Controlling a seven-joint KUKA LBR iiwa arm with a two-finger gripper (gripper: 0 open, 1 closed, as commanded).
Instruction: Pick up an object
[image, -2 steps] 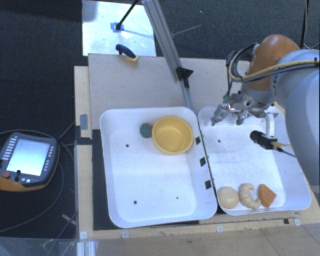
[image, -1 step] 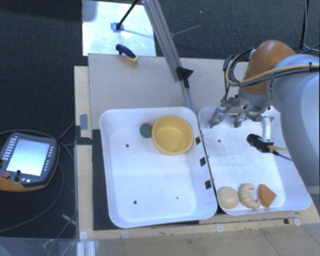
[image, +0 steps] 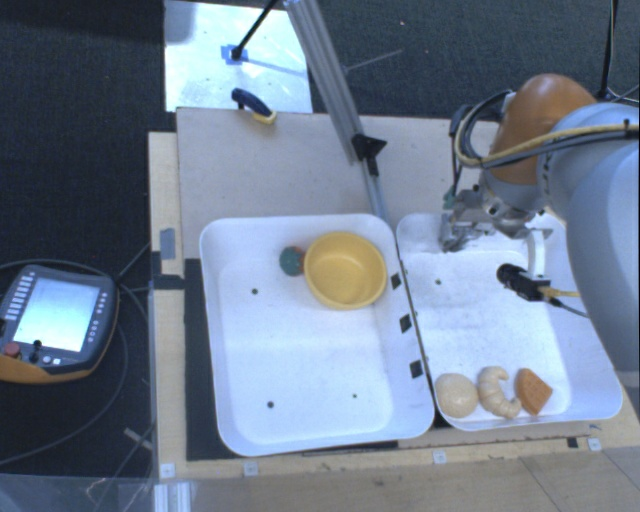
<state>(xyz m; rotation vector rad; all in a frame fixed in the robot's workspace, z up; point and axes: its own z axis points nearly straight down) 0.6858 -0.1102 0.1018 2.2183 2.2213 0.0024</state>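
Note:
In the right bin (image: 470, 330), along its near edge, lie a cream egg-shaped object (image: 456, 395), a pale curled shrimp-like piece (image: 497, 391) and an orange wedge (image: 533, 390). The left bin (image: 290, 390) holds a yellow bowl (image: 345, 269) with a small dark green ball (image: 291, 261) touching its left side. My gripper (image: 457, 237) hangs over the far left corner of the right bin, well away from the three objects at the near edge. Nothing shows between its fingers.
A slanted metal pole (image: 335, 85) with a black clamp crosses the board behind the bins. A teach pendant (image: 52, 322) lies on the floor to the left. A small black part (image: 517, 279) juts from the arm over the right bin.

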